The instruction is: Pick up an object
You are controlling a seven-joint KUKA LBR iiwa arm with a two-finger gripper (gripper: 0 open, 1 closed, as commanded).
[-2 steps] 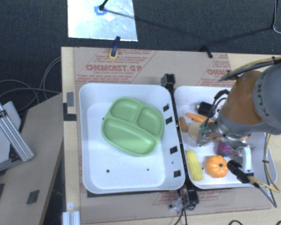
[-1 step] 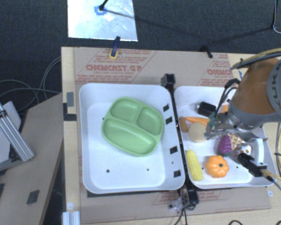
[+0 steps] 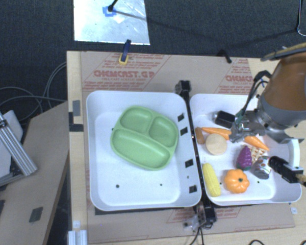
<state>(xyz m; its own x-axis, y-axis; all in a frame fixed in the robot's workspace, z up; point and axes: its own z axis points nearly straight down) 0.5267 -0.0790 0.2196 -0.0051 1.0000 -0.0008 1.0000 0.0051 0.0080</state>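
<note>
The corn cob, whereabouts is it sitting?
The corn cob lies in the right bin, near its left front corner, beside the small orange pumpkin.

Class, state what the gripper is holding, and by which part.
It cannot be told: the gripper sits low among the carrots in the right bin.

The right white plastic bin (image 3: 282, 193) is crowded with toy food; the left white bin (image 3: 99, 188) has open floor around a green divided plate (image 3: 144, 137).
</note>
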